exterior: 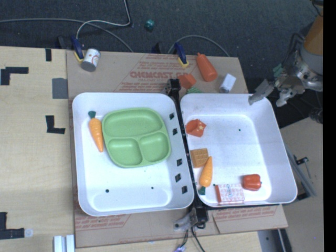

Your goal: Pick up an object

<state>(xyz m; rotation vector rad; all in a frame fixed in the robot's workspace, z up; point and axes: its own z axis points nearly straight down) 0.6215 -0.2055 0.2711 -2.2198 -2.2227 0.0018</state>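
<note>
Toy foods lie in the right bin (273, 135), and any of them could be picked up. One red toy strawberry (195, 127) sits near that bin's left wall, toward the far end. Just past it toward the near end lies a tan cracker square (199, 157), and an orange carrot (206, 172) touches the cracker's near corner. A small red and white card (228, 193) rests by the near wall of the right bin, and a red pepper (251, 182) sits just beside the card. To the left of the right bin is the left bin (84, 156), which holds a green plate with three parts (136, 137) and another carrot (96, 133) beside the plate. The gripper (268, 95) hangs over the far right corner of the right bin, above the counter (31, 140), well apart from the toys. I cannot tell if it is open or shut, and nothing is seen in it.
</note>
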